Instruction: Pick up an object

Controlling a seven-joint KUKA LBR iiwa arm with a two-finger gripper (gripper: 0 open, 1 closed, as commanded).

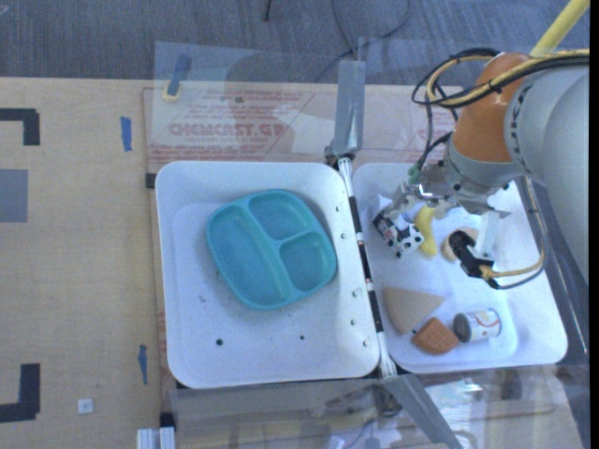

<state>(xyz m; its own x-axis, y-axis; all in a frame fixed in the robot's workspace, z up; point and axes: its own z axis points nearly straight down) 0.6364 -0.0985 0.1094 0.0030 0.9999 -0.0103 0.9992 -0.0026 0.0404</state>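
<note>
From my station I see the arm (562,120) reaching in from the right, its orange band (491,92) above the far edge of the right bin (547,344). The gripper (412,204) is low over that bin's far left corner. The wrist hides it from above, so I cannot tell whether it is spread or pressed together, or whether it has anything.

Just beside the gripper, toward the bin's left wall, I see a small black-and-white piece (401,237), and a yellow piece (426,224) touches its right side. Both are too small for me to name. They are the things closest to the gripper, and both lie on the bin floor as far as I can see.

Nearer the front edge of the same bin lies a tan wedge (412,307), flat on the floor. An orange round piece (435,336) lies just beside the wedge's front right side. A small pale cylinder (479,325) with a dark end lies on its side just to the right of that.

The left bin (168,279) holds a teal divided plate (271,249) with three compartments, lying flat around the bin's middle, well apart from the gripper. Both bins are on the pale bench (75,251).
</note>
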